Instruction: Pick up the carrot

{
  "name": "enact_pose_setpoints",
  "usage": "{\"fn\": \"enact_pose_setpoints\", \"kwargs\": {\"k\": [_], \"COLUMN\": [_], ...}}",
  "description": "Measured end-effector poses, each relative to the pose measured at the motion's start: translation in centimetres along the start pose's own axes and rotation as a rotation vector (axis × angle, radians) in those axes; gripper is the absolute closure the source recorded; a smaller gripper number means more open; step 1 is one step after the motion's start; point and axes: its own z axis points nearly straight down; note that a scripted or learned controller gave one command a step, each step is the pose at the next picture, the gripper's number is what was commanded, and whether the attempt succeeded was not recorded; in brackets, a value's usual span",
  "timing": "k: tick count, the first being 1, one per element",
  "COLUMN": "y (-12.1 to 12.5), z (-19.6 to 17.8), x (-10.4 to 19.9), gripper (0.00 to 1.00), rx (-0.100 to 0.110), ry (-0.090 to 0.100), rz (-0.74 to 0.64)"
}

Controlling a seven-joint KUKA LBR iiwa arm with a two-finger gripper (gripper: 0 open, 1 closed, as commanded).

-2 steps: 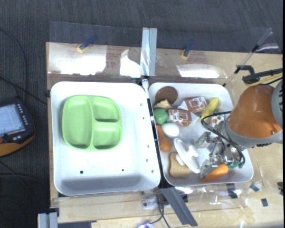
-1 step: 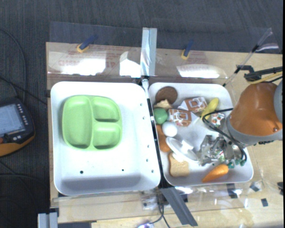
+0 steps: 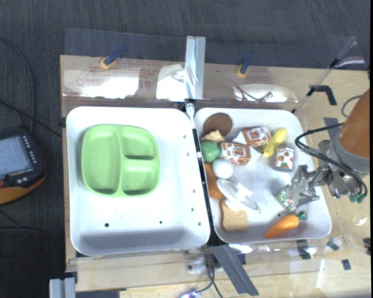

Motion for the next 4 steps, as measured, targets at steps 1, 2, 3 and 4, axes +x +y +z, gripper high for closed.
{"fn": "enact_pose_setpoints", "kwargs": {"k": [1, 2, 3, 4], "y": [0.1, 4.8, -1.8, -1.8], "z": [0.2, 8.2, 9.3, 8.2], "x": [0.1, -0.3, -0.2, -0.5], "gripper": [0.00, 0.00, 0.00, 1.00], "rx": [-0.002, -0.005, 0.001, 0.004], "ry": [0.004, 0.011, -0.009, -0.015], "rz": [-0.001, 0.179, -0.030, -0.031]}}
